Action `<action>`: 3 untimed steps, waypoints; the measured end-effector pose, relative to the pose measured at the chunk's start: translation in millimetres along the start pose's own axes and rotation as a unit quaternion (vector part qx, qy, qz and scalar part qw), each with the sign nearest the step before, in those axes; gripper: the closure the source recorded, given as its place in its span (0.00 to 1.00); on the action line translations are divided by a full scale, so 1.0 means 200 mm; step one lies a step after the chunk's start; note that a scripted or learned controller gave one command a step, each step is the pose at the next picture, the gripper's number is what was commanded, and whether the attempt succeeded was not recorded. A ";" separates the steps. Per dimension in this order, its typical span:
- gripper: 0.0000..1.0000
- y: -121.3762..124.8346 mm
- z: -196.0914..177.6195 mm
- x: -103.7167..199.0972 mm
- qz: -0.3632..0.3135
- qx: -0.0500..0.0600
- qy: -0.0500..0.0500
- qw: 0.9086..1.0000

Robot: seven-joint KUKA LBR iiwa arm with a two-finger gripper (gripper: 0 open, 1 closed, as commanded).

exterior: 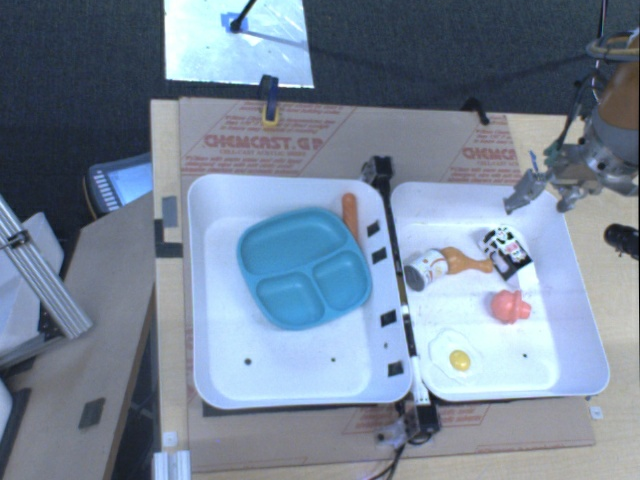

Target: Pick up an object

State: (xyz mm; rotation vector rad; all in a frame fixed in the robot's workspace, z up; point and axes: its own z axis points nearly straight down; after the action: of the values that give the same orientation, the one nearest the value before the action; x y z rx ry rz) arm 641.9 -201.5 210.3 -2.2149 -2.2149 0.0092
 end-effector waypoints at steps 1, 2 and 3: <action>0.00 0.01 -0.04 0.00 -0.002 -0.006 -0.002 1.000; 0.00 0.02 0.17 0.02 -0.002 -0.005 -0.001 1.000; 0.00 0.03 0.38 0.00 -0.002 -0.005 -0.001 1.000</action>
State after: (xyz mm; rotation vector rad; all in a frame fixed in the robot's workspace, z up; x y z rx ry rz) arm 647.1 -200.4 135.2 -2.2166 -2.2250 0.0011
